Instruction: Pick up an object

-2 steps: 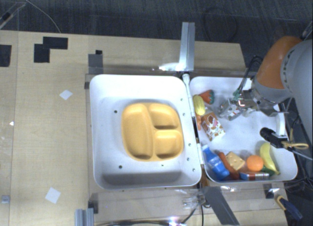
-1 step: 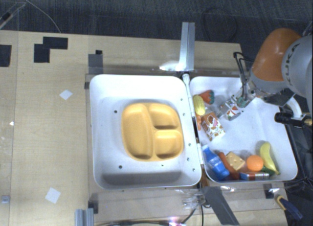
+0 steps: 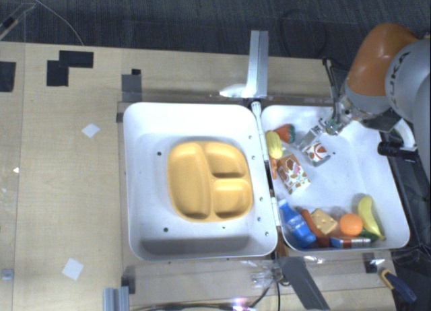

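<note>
Camera view had my gripper (image 3: 328,126) low in the right bin (image 3: 384,188); finger state I couldn't tell. Small white carton (image 3: 318,153) sat just beside the tip: probably light, crushable, best pinched across flat sides.

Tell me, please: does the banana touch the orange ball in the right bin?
Touching. In the camera view, the banana lies directly against the orange ball, no white bin floor showing between them.

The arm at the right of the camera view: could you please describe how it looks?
The grey robot arm has rounded, smooth casings, with a bulging orange band above the wrist. Its small metallic hand is silvery, with a spot of green on it. Black fittings sit on the arm's lower side.
</note>
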Tool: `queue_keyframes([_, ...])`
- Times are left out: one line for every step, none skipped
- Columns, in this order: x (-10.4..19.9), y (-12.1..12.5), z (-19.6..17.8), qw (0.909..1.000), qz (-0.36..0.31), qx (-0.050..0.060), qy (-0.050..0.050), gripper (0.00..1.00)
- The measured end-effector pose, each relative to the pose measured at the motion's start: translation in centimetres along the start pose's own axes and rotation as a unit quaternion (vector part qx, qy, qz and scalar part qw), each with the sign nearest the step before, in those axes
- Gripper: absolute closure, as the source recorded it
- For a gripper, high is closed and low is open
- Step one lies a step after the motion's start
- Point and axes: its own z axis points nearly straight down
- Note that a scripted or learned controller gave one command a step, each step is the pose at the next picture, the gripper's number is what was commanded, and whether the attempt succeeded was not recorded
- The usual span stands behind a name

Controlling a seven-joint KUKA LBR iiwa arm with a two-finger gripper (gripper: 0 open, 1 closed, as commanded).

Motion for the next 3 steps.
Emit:
queue_keyframes([-0.3,-5.1,-2.8,0.9976,-0.068,-0.003,-0.006,0.00])
queue_keyframes([5.1,0.7,0.5,0.9997,0.017,-0.004,-0.019,0.00])
queue_keyframes([4.2,3.7,1.1,0.9920,0.126,0.001,0.001,0.00])
